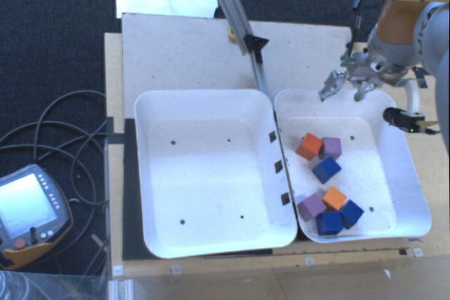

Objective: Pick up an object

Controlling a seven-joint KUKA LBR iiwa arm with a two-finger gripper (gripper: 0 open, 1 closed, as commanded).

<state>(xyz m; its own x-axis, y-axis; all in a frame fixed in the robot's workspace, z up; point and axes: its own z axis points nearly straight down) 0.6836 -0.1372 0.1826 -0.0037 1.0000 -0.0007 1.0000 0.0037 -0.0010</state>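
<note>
Right bin: blocks below gripper.

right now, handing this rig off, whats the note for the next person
Gripper: open, holding nothing, over the far rim of the right bin.
Blocks, all in the right bin: orange cube, purple cube and blue cube mid-bin; purple, orange and two blue clustered at the near edge.
Done: nothing picked.
Left: descend, grasp one, lift.
</note>
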